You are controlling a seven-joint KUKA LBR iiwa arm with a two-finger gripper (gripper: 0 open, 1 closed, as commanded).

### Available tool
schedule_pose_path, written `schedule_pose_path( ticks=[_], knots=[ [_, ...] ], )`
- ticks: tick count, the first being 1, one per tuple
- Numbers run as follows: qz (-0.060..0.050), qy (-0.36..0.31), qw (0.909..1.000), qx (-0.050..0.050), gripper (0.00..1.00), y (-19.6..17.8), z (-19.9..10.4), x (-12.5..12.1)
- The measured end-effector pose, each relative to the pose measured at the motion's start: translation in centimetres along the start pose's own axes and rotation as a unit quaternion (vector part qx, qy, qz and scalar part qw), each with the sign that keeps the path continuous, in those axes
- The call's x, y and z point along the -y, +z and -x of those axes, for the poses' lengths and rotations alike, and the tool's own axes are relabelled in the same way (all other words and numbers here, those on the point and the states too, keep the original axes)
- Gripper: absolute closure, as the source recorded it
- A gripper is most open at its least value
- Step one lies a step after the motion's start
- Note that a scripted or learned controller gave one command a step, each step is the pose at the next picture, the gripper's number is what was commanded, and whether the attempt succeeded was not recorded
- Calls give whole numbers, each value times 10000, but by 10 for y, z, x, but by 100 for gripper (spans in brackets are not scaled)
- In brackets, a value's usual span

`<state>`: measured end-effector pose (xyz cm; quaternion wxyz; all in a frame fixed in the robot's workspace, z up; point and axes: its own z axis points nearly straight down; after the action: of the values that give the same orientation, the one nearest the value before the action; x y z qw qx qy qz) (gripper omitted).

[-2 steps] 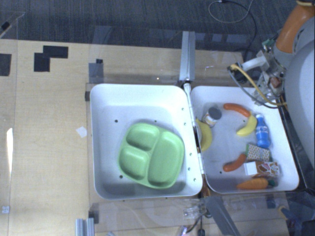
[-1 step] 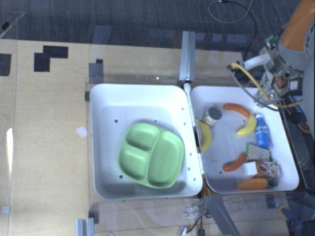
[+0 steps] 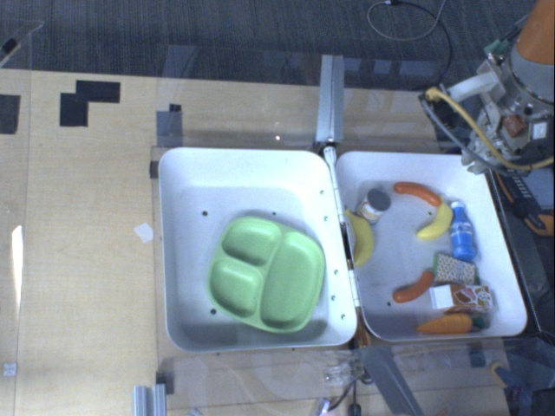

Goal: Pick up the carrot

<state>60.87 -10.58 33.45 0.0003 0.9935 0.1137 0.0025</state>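
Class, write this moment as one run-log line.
arm: above right bin's far corner | carrot: right bin, near edge, ungrasped | green tray: left bin

Green divided plate (image 3: 267, 273) in the left bin (image 3: 182, 232), right bin (image 3: 507, 258) with two bananas (image 3: 436, 223), blue bottle (image 3: 461, 231), sausages (image 3: 417, 192), small packets (image 3: 454, 269)

tray (image 3: 267, 274): glossy green plastic | bins (image 3: 186, 232): smooth white plastic | bench (image 3: 78, 232): pale wood

The carrot (image 3: 446, 324), an orange tapered item, lies flat and roughly horizontal along the near wall of the right bin (image 3: 512, 271) at its front right corner, just below a small patterned package (image 3: 473, 298) and resting free.
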Motion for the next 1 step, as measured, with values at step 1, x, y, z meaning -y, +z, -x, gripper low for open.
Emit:
schedule_pose_path(
  ticks=[1],
  knots=[
    [-5,-699,9976,17,100,81,-7,-104]
  ],
)
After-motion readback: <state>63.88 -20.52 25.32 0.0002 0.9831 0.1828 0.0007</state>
